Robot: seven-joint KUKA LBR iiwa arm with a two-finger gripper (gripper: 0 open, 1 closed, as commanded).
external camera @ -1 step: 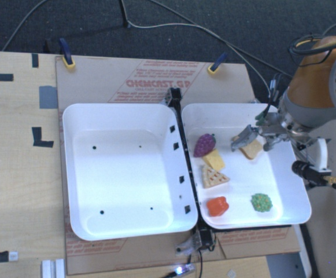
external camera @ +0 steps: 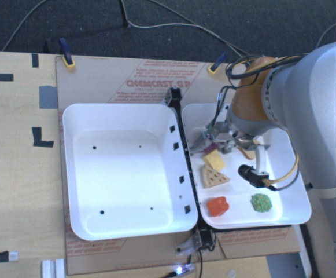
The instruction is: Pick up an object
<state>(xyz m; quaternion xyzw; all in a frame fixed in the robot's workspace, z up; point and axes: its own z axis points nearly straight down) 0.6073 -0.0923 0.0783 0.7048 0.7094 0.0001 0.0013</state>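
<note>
Jaws [external camera: 213, 146] reach down into the right bin [external camera: 289, 213] near its wall at nine o'clock, their tips just above a pale yellow block [external camera: 214, 159]; whether they are wide or narrow cannot be told. A waffle-patterned wedge [external camera: 214, 178] lies touching the block at its six o'clock. Farther toward six o'clock sits a red piece [external camera: 217, 206], and a green clump [external camera: 261, 202] lies at its three o'clock. The left bin [external camera: 75, 120] sits alongside on the worktop [external camera: 17, 172].
</note>
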